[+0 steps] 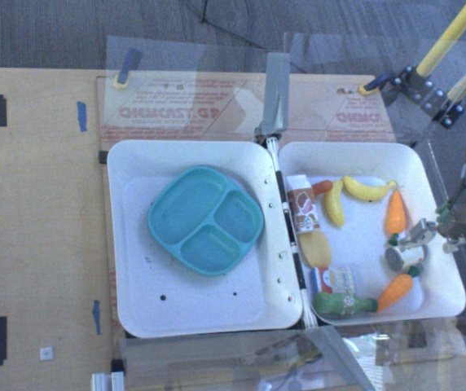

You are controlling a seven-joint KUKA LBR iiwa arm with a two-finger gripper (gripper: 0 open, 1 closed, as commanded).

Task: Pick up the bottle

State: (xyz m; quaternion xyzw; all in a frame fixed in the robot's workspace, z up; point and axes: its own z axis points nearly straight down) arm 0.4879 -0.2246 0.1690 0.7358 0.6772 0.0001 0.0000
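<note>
A green bottle (345, 304) with a clear, glossy label is lying on its side along the near wall of the right bin (443, 283), just left of a tapered orange carrot (394, 291). The grey metal gripper (416, 235) is reaching in over the bin's right edge, beside a second carrot (394, 213); how its jaws are standing, I cannot tell. Two curved yellow bananas (368, 189) are sitting farther back. A smooth teal divided plate (206, 219) is resting in the left bin (135, 300).
</note>
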